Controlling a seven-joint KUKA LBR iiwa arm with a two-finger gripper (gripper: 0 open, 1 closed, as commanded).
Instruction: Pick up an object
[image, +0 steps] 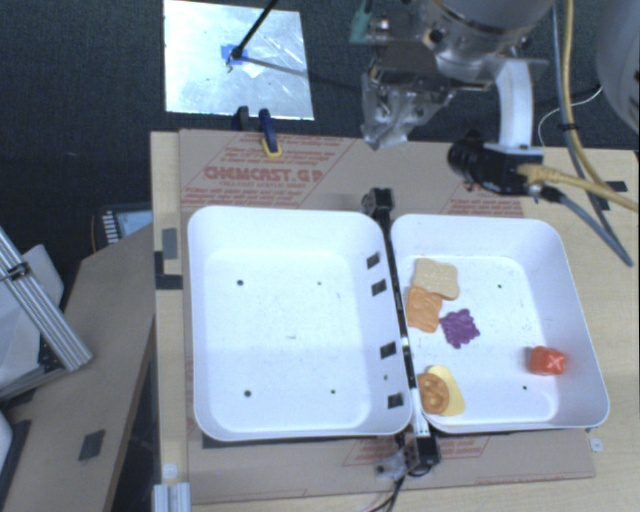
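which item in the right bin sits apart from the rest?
The red piece, alone near the right bin's right wall. The tan, orange, purple and yellow-orange pieces cluster along the left side by the divider.

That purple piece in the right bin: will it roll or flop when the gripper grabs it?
The purple piece looks flat and lumpy-edged, so rolling seems unlikely. It lies low on the right bin floor, so it may slide rather than lift. It nearly touches the orange waffle piece, which might get nudged.

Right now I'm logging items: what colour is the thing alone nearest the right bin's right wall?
Red, camera view.
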